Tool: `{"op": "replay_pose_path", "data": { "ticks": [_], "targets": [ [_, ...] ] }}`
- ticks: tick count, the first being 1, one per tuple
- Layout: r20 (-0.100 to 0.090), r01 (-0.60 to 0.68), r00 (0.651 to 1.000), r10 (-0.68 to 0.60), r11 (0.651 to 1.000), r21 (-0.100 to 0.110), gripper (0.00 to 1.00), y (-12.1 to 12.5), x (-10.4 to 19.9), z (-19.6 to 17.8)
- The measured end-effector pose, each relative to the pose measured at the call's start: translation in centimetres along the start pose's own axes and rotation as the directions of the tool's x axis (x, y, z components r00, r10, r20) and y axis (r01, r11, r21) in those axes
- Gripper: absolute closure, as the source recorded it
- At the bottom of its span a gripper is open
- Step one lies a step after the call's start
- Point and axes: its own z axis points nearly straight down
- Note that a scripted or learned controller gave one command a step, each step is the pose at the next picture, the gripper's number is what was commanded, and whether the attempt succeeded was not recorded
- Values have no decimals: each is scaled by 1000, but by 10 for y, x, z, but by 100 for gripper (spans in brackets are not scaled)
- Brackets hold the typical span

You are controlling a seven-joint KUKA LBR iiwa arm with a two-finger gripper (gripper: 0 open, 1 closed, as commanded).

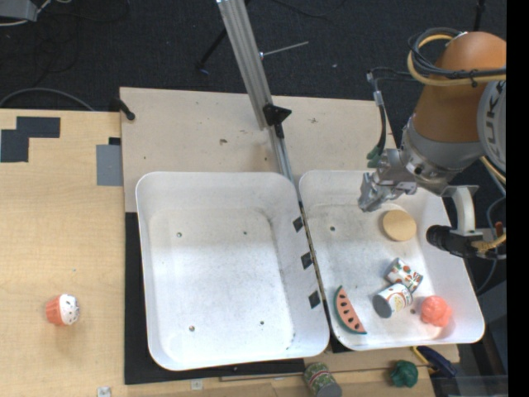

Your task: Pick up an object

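Watermelon slice (349, 311) lies low in the right bin (471, 333), beside a small can (392, 298).
Tool (377, 195) hovers mid-right near the tan disc (399, 225), likely lining up; its opening I cannot tell.

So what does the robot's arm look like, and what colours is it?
The arm is grey metal with a big rounded orange band near the top. Thin cables loop around that orange part, some yellowish, some dark. At its end sits a small grey metal gripper with dark wires running down to it. A white and black piece sticks out on its side.
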Motion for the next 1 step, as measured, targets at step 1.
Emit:
{"op": "replay_pose_path", "data": {
  "ticks": [1],
  "targets": [
    [0,0,1000,0,1000,1,100,1,52,11]
  ]
}}
